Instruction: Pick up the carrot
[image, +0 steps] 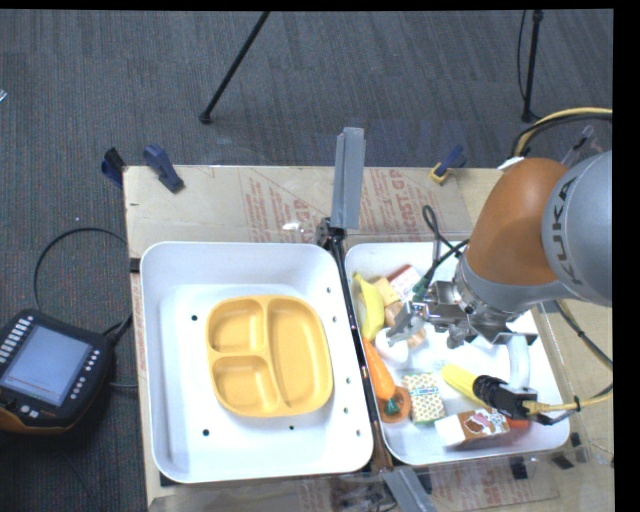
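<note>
1. Nearest you, at the front of the right bin, a small carton lies beside a patterned box, crowding the bottom corner.
2. Your target, the carrot, lies lengthwise along the right bin's left wall, its leafy end toward you near the patterned box. Pressed against that wall, it probably leaves little room for a finger on that side.
3. Look above the carrot: a banana sits just behind it, and a yellow piece, perhaps corn, lies to its right.
4. Your gripper hangs over the middle of the right bin, right of and slightly behind the carrot, not touching it. You can't tell whether it is open or closed; the metal parts blur together, and nothing is visibly held.
5. You'd judge the pickup not yet done: the carrot rests in the bin.
6. Over in the left bin, a yellow divided plate sits alone in the centre, well apart from the work.
</note>
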